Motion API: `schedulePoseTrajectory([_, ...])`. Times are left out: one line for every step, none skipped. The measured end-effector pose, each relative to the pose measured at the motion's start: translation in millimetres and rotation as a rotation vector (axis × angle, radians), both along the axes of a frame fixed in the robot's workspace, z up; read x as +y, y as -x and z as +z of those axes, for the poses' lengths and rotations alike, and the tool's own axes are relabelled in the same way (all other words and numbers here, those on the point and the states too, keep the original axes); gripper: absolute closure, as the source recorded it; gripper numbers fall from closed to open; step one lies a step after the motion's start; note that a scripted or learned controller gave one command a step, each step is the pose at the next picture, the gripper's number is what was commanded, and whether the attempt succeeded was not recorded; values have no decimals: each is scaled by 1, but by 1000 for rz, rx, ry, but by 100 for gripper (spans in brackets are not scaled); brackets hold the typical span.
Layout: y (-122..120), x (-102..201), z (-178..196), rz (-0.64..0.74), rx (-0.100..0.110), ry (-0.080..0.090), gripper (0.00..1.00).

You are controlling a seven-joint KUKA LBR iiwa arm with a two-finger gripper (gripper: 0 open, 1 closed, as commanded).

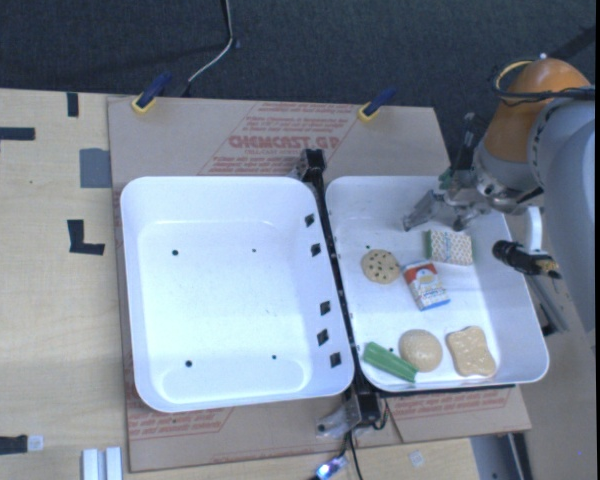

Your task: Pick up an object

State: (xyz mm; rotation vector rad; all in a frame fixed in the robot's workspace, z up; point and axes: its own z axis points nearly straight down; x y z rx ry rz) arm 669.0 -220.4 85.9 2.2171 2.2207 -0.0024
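Right of centre: gripper [438,216] with fingers spread apart, gripping nothing. Checkered sponge [450,247] just below, cookie [380,266] lower left, apart from the jaws.

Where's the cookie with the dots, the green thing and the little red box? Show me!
cookie [380,266], camera view, middle of its round dotted top.
green thing [390,362], camera view, middle of its long body, by the right bin's near edge.
little red box [428,286], camera view, centre of its upper face.

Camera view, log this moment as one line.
gripper above small checkered block | right white bin: round chocolate-chip cookie, red-white carton | nothing visibly held
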Motion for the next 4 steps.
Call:
schedulePoseTrajectory([0,0,0,1,0,-1,0])
schedulePoseTrajectory([0,0,0,0,0,0,0])
schedulePoseTrajectory([0,1,0,1,0,0,0])
schedulePoseTrajectory([0,2,0,0,0,0,0])
